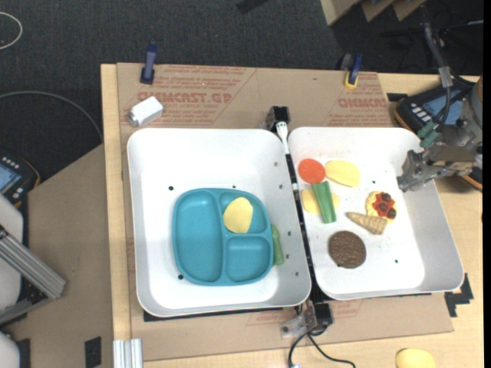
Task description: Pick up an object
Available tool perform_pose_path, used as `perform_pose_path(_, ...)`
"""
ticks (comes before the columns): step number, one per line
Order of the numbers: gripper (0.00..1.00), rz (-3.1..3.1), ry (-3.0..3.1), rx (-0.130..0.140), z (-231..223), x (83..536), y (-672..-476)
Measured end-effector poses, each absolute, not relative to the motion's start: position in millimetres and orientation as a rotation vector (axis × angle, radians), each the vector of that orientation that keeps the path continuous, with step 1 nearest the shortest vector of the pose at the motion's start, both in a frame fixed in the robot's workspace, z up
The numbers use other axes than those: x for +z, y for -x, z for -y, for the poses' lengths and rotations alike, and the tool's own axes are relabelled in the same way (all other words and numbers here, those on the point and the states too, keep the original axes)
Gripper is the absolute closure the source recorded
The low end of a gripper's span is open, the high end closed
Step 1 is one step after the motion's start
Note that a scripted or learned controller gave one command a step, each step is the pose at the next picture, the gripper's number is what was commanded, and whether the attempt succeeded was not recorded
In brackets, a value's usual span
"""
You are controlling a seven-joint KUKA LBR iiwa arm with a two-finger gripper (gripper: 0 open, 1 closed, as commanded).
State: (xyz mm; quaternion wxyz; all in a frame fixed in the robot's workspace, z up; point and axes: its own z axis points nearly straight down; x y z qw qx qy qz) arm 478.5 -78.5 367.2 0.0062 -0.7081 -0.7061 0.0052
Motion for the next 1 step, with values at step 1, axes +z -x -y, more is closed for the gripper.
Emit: perform_pose_path(1, 1.0, 2.206, 2.225, 0.012, 153.6, 266.1, -476.9)
